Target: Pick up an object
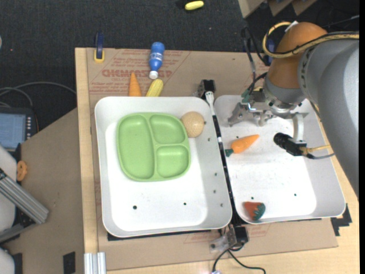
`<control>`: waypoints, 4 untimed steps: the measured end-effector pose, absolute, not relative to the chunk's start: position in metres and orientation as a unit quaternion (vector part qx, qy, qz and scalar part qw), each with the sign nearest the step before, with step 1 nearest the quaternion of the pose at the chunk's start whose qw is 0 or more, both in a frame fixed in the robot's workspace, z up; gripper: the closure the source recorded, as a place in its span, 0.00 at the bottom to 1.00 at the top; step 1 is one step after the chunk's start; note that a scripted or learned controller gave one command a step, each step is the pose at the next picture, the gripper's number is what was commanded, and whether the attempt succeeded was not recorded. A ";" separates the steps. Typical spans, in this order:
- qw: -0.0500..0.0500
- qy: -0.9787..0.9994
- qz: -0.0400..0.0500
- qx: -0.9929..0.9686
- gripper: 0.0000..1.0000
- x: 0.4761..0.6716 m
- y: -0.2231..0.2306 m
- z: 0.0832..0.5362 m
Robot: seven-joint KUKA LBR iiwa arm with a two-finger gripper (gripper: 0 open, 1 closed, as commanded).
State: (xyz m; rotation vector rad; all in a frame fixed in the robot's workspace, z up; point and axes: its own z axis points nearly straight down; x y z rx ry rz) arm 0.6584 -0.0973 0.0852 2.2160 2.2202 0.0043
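Red print on the cardboard point(188, 59) is unreadable; I cannot tell my jaws' state; my gripper point(255, 114) hangs above the carrot point(244, 144).

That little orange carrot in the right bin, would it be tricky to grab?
Probably somewhat. The carrot tapers to a point, so it may slip from a squeeze. It looks like a smooth, stiff toy, likely light. Lying on its rounded side on the right bin, it may roll or spin if nudged.

We see open floor across the middle of the right bin point(319, 201), between the carrot point(243, 144) and the small piece point(255, 210) at its near edge. In the left bin point(108, 170), the green tray point(153, 146) and the egg point(193, 124) crowd the far half, while the near half lies open.
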 end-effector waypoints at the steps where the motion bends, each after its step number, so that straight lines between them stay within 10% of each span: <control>1: -0.001 0.706 -0.001 0.708 0.00 0.636 -0.124 0.085; 2: -0.003 0.707 -0.001 0.707 0.00 0.596 -0.091 0.084; 4: 0.001 0.707 0.001 0.707 0.00 0.619 -0.107 0.085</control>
